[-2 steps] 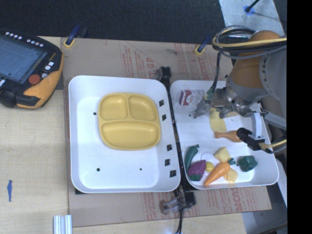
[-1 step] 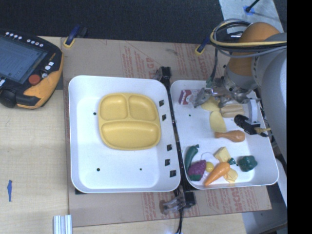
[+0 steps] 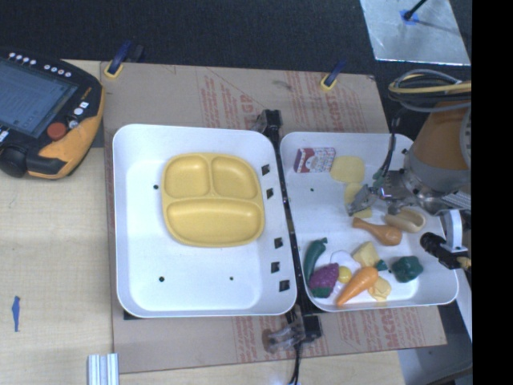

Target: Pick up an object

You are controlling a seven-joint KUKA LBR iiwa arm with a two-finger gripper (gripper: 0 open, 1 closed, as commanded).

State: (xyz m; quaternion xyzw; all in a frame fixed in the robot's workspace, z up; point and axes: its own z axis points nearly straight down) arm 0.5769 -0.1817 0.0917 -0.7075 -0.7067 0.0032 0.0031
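While I scan from the left, I see the teach pendant (image 3: 44,115) on the bench, then the left bin (image 3: 132,279) holding a yellow divided plate (image 3: 213,198). In the right bin (image 3: 309,147) lie a small milk carton (image 3: 313,160), a green pepper (image 3: 314,254), a purple grape bunch (image 3: 324,277), an orange carrot (image 3: 357,285) and a drumstick (image 3: 379,230). The gripper (image 3: 365,199) sits low over a pale yellow piece (image 3: 350,171) at that bin's right side; I cannot tell whether its fingers are apart or together.
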